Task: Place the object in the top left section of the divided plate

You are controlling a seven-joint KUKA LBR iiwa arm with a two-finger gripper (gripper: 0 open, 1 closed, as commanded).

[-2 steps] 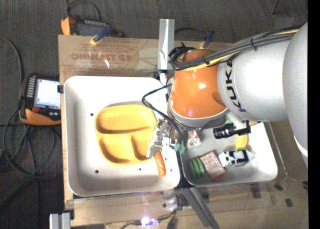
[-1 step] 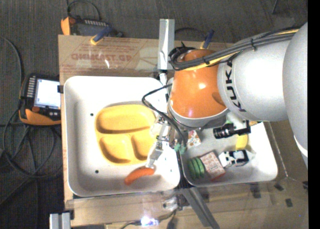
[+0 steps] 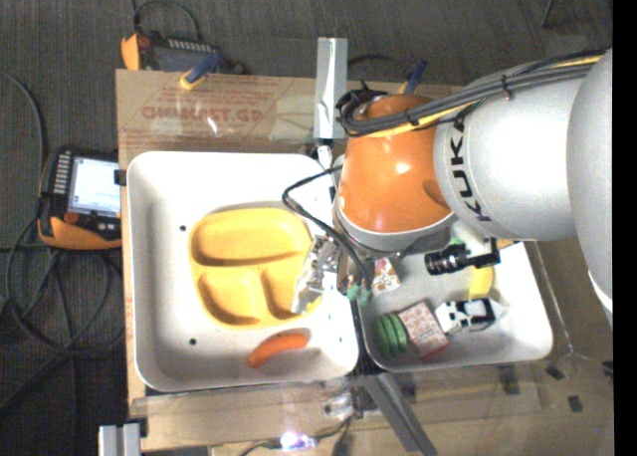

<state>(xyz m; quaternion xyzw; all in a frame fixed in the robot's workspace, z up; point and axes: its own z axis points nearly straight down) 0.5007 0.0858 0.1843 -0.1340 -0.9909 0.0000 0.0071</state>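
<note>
Seen from above: gripper [image 3: 314, 280] hanging over the right edge of the yellow divided plate [image 3: 202, 267] in the left bin [image 3: 157, 245]. Too blurry to tell if spread or pressed together, and nothing clearly seen pinched in it. Down and a bit to the left of the gripper, just past the plate's near rim, an orange carrot-like toy [image 3: 279, 346] lying flat on the bin floor, likely the thing to move. Off to the gripper's right, a pile of small toys in the right bin [image 3: 523, 337]; best left alone. To do this step well: go down over the middle of the carrot toy, grab it across its thin side, not along its length. Lift straight up, high enough to clear the plate's rim. Then carry it up and left from here to the top left section and let go low, so no rolling into the next section.
</note>
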